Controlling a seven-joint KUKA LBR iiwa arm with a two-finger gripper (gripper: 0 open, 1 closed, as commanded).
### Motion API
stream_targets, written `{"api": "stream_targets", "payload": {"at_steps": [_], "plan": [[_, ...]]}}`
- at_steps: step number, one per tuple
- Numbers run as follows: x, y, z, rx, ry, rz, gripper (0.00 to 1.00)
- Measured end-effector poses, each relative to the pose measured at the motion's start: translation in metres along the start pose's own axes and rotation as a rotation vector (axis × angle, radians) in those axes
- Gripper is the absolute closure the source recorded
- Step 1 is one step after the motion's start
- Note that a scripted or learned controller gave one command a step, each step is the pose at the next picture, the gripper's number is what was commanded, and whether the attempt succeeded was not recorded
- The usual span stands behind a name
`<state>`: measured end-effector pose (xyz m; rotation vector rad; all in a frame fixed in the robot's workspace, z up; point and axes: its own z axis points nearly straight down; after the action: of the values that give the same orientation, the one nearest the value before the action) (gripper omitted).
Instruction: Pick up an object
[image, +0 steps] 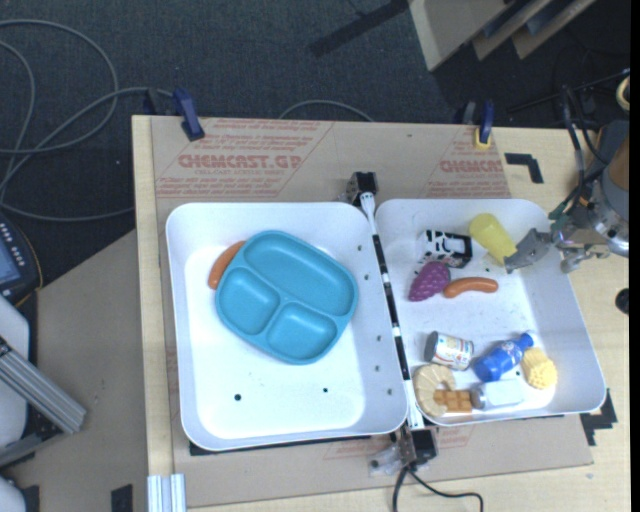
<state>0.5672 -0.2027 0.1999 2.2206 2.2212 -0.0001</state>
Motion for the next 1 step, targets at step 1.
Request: {"api": "stream_targets", "payload": {"at_steps": [1], "plan": [[0.0628,0.0596,0.1227,0.006,0.004,-0.007,0.0]]}}
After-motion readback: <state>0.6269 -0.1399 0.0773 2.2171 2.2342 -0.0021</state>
